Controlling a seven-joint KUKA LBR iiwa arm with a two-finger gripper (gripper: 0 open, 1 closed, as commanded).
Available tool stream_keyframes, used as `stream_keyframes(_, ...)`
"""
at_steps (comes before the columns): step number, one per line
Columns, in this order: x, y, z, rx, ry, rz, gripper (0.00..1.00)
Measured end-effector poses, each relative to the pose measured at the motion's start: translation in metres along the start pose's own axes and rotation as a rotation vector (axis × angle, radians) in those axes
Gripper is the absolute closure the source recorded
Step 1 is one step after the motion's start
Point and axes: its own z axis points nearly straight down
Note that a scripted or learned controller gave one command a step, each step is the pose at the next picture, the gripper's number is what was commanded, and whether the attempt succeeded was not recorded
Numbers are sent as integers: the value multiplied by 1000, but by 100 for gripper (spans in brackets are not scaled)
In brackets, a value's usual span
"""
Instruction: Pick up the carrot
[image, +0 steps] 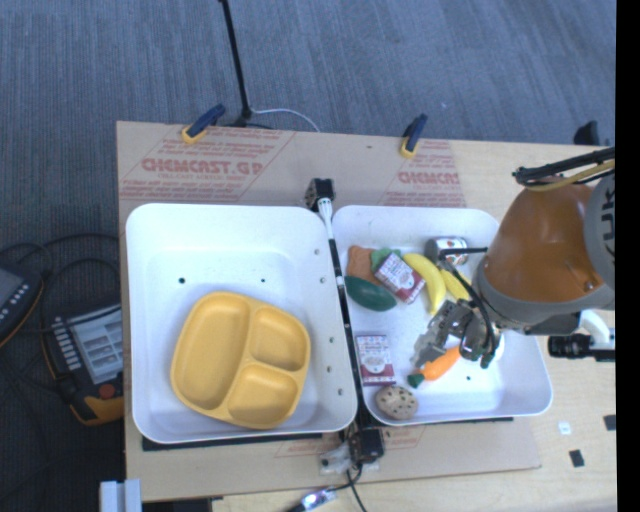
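Note:
The carrot (438, 367) is orange with a green tip and lies on the floor of the right bin (520, 395), near its front. My gripper (458, 352) hangs right over the carrot's thick end. It is open, with one finger (432, 345) to the left and the other (487, 353) to the right. The carrot's right end is partly hidden under the gripper. The carrot appears to rest on the bin floor.
The right bin also holds a banana (432, 280), a red packet (397, 275), a green item (370, 293), a small box (373, 357), a cookie (396, 402) and a grey object (447, 246). A yellow divided plate (240, 358) lies in the left bin (160, 240).

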Motion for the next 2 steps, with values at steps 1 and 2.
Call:
stream_keyframes(1, 40, 89, -25, -1, 4, 8, 100)
stream_keyframes(2, -17, 35, -24, 4, 2, -209, 100)
